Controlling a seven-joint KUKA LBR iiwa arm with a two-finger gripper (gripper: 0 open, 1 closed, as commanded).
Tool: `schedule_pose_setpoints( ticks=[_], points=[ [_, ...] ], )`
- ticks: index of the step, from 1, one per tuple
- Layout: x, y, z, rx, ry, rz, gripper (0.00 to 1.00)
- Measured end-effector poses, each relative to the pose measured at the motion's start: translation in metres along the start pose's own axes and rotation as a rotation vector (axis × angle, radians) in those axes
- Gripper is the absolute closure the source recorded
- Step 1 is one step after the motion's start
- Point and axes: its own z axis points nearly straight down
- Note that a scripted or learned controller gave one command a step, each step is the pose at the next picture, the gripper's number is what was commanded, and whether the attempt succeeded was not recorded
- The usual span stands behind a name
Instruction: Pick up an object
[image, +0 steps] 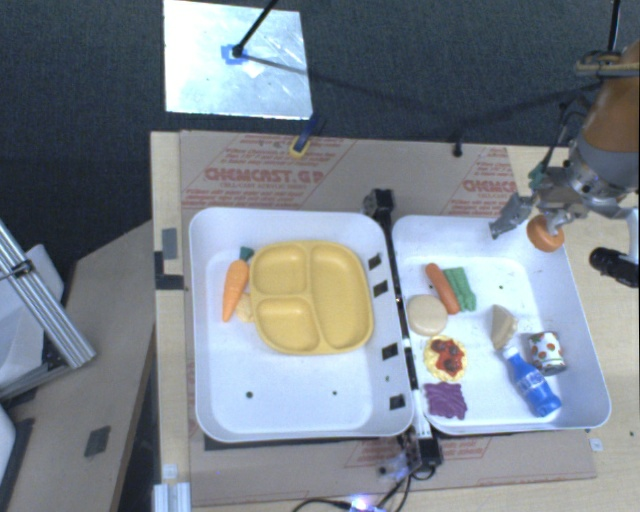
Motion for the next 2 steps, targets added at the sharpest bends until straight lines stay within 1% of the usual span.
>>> schedule_pose_setpoints(
  ticks=[1, 2],
  points=[
    [0.0, 0.003, -0.008, -0.012, -0.002, -0.003, 0.0],
    [-0.001, -0.003, 0.052, -0.009, -0.002, -0.001, 0.0]
  ],
)
